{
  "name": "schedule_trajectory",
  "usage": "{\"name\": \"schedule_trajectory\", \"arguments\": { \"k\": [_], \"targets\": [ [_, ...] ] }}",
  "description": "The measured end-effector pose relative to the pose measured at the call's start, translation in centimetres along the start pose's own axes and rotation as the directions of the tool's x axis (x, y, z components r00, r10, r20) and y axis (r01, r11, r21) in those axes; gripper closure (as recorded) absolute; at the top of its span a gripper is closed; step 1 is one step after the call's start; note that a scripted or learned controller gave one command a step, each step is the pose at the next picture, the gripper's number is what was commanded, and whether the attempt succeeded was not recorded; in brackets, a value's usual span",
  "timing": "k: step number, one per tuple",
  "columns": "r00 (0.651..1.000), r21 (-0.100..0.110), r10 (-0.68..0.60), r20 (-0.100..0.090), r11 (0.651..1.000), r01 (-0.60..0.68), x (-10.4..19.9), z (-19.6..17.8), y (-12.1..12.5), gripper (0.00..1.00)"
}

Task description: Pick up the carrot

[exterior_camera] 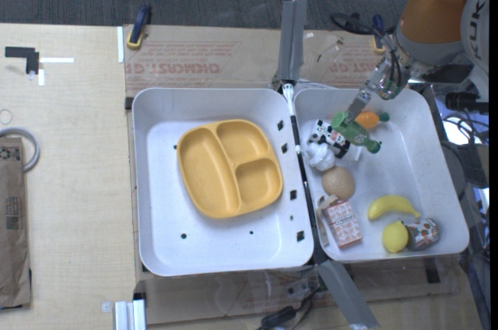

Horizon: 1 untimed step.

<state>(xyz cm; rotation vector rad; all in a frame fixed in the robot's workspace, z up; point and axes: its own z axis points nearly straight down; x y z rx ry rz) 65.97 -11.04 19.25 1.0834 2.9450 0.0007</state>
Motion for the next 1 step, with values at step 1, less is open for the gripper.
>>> {"name": "schedule_trajectory", "arguments": {
  "k": [1],
  "targets": [
    [0.961,-0.002,-0.278,0.004,0.961,0.278,-2.04,8.13,-3.78,0.00]
  ]
}}
